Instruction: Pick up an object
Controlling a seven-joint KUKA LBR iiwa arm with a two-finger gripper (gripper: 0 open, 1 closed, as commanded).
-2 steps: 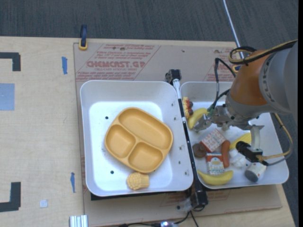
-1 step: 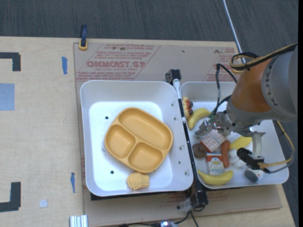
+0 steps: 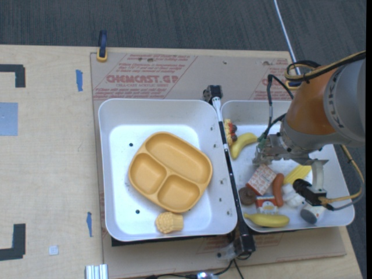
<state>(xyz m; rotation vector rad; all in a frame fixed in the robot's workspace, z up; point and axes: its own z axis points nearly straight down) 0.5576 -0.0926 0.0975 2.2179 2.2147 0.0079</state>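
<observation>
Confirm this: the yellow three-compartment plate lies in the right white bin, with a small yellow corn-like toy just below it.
Not quite. The camera view shows the yellow three-compartment plate in the left white bin, not the right one. The rest holds: the small yellow corn-like toy lies just below it in that same bin.

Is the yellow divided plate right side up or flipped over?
Right side up: the plate in the left bin shows three hollow compartments facing the camera.
</observation>
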